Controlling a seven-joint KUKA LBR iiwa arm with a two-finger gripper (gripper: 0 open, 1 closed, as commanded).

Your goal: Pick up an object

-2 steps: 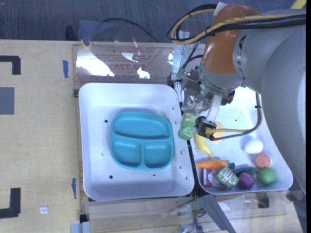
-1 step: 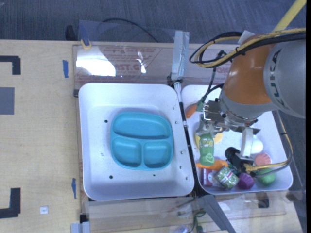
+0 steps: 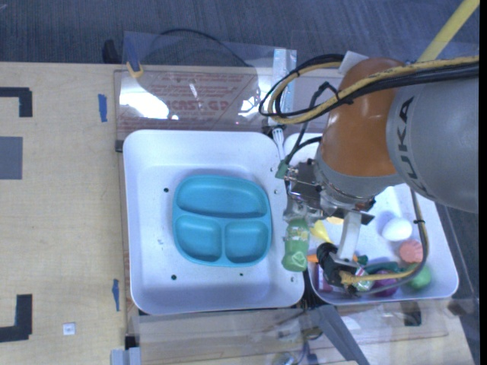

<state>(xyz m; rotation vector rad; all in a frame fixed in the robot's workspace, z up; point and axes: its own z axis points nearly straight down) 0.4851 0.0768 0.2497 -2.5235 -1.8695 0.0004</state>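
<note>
The pale green toy piece (image 3: 295, 251) lies along the seam where the left bin (image 3: 144, 204) meets the right bin (image 3: 445, 272). Its long axis runs up and down the view, just below the pincer (image 3: 303, 213), and I cannot tell whether the pincer is spread, pressed together or pinching it. A blue divided plate (image 3: 222, 219) sits to its left and a white egg (image 3: 396, 228) to its right. I read only "UKA" on the grey arm (image 3: 441, 143), and the red print on the clear sheet (image 3: 198, 97) is illegible.
</note>
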